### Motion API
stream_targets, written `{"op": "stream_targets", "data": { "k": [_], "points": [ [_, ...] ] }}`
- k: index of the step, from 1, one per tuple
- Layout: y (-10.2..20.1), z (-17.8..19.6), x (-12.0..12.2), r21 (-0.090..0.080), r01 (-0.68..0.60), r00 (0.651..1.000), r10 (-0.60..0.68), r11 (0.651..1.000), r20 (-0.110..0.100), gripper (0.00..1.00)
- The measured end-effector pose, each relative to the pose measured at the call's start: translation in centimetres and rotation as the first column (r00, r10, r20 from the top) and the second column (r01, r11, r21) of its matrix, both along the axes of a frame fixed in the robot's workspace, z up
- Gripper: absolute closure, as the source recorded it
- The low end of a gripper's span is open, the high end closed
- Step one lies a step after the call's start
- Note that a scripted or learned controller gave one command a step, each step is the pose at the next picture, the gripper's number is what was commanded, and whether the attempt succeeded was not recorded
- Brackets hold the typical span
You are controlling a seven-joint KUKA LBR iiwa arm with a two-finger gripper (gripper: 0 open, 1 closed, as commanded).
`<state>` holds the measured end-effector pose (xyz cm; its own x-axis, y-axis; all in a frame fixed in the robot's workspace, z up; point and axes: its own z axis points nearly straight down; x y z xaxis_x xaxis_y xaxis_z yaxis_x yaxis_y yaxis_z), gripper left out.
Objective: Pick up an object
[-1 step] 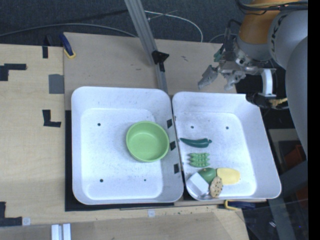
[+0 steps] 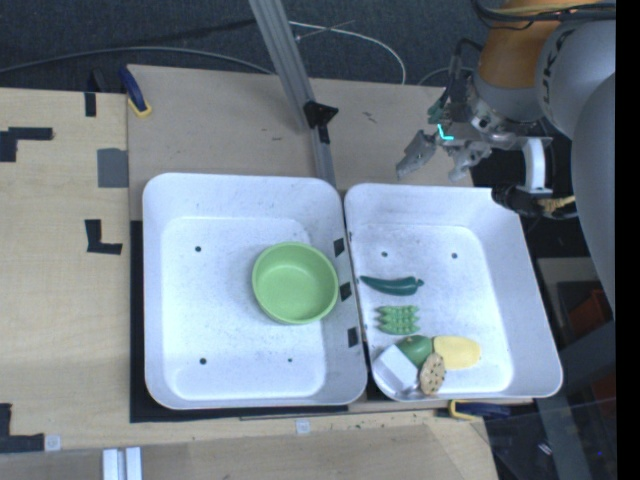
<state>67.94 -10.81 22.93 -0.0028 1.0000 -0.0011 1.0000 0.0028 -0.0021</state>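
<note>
End effector (image 2: pixel 437 160) hovers above right bin's (image 2: pixel 520 268) far rim, fingers apart, nothing between them. No pick made; green pepper (image 2: pixel 392 284), pea pod (image 2: pixel 397 318) untouched.

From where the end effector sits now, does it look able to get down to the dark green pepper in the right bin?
Probably yes. The end effector hangs above the right bin's far rim, and the green pepper lies alone on bare bin floor, apart from the pea pods nearer the camera, with nothing over it.

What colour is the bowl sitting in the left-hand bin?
Light green, inside and out. The bowl shows plainly in the camera view, standing in the left bin.
</note>
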Motion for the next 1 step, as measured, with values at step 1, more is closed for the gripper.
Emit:
{"op": "stream_targets", "data": {
  "k": [1],
  "points": [
    [0.14,-6.52,-0.02,0.000,0.001,1.000,-0.001,1.000,-0.006,0.00]
  ]
}}
